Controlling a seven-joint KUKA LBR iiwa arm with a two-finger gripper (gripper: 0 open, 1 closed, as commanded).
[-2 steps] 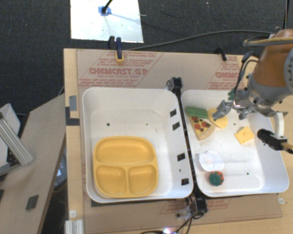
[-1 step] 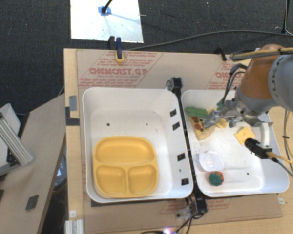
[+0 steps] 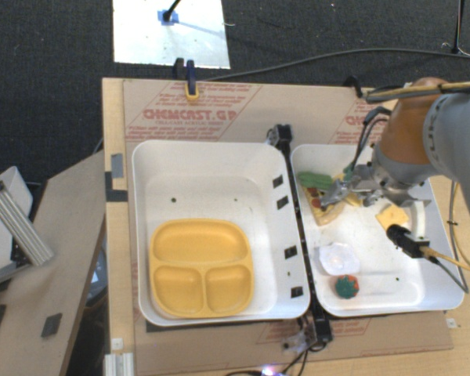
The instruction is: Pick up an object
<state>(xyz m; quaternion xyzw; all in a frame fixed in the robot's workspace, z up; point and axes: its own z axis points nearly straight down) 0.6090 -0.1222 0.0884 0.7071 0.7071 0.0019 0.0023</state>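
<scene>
The right bin [image 3: 439, 284] holds several small things. A toy pizza slice [image 3: 326, 208] lies near its left wall, with a green leafy piece [image 3: 315, 179] just behind it. A yellow wedge [image 3: 392, 215] sits to the right of them. A small white cup [image 3: 336, 258] and a green ball with an orange patch [image 3: 345, 287] lie toward the front. My gripper [image 3: 351, 188] is low in this bin, right at the upper right edge of the pizza slice. The wrist hides how the gripper meets the slice.
The left bin [image 3: 219, 163] holds a yellow divided tray [image 3: 202, 267] at its front. A black divider with clips [image 3: 291, 225] runs between the bins. The grey arm with its orange band [image 3: 407, 135] reaches over the right bin's back right corner.
</scene>
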